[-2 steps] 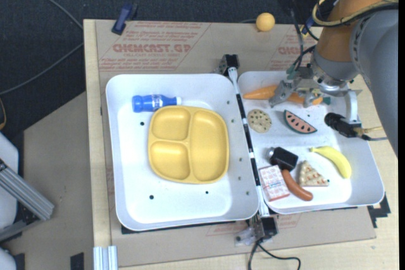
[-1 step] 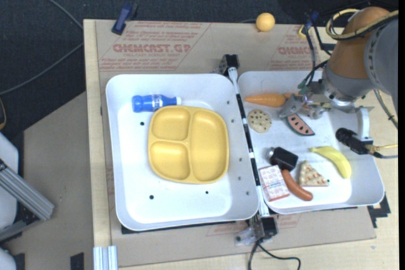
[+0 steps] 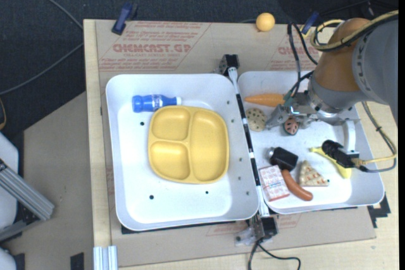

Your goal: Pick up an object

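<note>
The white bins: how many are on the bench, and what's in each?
2. The left bin holds a yellow plate and a blue bottle. The right bin holds small food toys; the arm may hide some.

Divided plate (image 3: 188, 143) yellow; bottle (image 3: 154, 102) blue, white cap; both bins (image 3: 126, 155) white. Carrot (image 3: 266, 99) orange, sausage (image 3: 296, 185) red-orange. Ball (image 3: 265, 21) on bench yellow-orange.

Left bin (image 3: 120, 136) has a yellow divided plate (image 3: 188, 143) in the middle and a blue bottle (image 3: 152, 102) lying near its far edge. Right bin (image 3: 361, 190) holds a carrot (image 3: 266, 99) by the far-left corner, a hot dog (image 3: 296, 185) and pizza slice (image 3: 312, 175) toward the near edge. The gripper (image 3: 290, 116) sits low just beside the carrot.
</note>
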Available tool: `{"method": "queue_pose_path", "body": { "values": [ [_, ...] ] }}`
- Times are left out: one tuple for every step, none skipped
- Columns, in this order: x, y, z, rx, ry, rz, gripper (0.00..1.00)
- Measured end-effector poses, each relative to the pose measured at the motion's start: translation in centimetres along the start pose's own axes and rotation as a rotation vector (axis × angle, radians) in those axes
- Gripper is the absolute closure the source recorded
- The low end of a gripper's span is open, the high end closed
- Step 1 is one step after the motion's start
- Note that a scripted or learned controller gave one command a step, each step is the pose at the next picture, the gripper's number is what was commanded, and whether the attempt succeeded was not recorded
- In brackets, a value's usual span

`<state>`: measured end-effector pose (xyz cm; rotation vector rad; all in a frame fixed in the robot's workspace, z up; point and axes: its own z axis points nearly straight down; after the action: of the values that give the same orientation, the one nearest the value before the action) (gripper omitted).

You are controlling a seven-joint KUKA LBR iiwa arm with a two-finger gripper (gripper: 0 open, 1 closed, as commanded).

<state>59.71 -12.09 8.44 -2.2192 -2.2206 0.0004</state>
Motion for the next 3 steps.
{"method": "queue_pose_path", "body": {
  "values": [
    [0.0, 0.0, -1.0, -0.002, -0.001, 0.001, 1.00],
    [0.0, 0.0, -1.0, -0.001, -0.001, 0.001, 0.00],
    [0.0, 0.1, -2.0, -0.003, -0.001, 0.001, 1.00]
  ]
}}
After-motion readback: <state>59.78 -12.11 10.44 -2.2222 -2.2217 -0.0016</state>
